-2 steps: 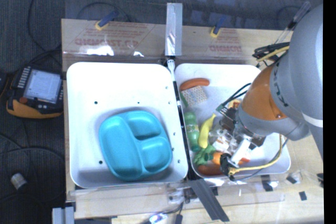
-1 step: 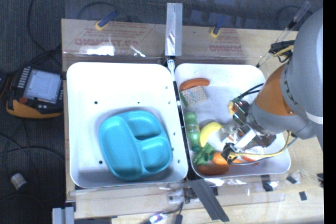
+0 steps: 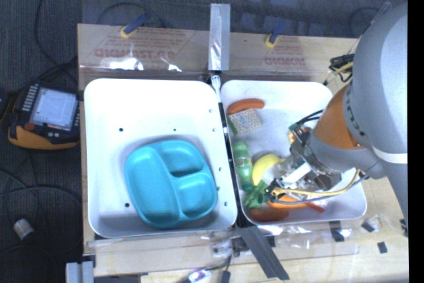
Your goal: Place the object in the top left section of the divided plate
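Dark grey carpet surrounds a wooden worktop [image 3: 165,43] that carries two white bins side by side. We see the grey arm [image 3: 387,96] with its orange band reaching in from the right over the right bin [image 3: 291,93]. The left bin [image 3: 119,103] holds one blue divided plate [image 3: 171,182] with three sections, all bare. In the right bin we count one yellow lemon [image 3: 264,166], one green bottle [image 3: 240,157], one sausage [image 3: 245,105] lying left to right, one carrot [image 3: 295,205] and one small patterned sponge [image 3: 244,120]. The hand [image 3: 286,177] sits low just beside the lemon; we cannot tell whether it grips anything. On the carpet left of the bins lies one orange-edged control pad [image 3: 45,114].
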Action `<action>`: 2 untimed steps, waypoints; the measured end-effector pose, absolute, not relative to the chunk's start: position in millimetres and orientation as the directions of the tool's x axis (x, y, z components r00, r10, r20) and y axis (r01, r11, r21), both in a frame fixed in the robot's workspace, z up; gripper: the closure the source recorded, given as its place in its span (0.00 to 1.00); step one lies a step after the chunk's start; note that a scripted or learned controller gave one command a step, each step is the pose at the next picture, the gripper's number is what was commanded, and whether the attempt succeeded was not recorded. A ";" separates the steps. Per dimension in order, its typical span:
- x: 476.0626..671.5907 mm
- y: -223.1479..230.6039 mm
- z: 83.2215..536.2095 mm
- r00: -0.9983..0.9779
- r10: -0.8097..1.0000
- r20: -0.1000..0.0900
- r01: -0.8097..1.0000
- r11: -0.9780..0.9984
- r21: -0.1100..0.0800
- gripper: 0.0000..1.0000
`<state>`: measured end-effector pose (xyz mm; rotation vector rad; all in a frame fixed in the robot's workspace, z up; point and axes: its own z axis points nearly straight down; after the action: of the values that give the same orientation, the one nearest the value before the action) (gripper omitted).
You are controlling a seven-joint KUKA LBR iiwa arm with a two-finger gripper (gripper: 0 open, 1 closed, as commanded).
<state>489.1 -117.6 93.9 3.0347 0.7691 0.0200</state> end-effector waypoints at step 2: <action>491.0 -102.7 92.9 0.889 0.457 0.015 0.457 -0.889 0.022 1.00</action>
<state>491.0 -102.7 92.9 3.0364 0.7340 0.0310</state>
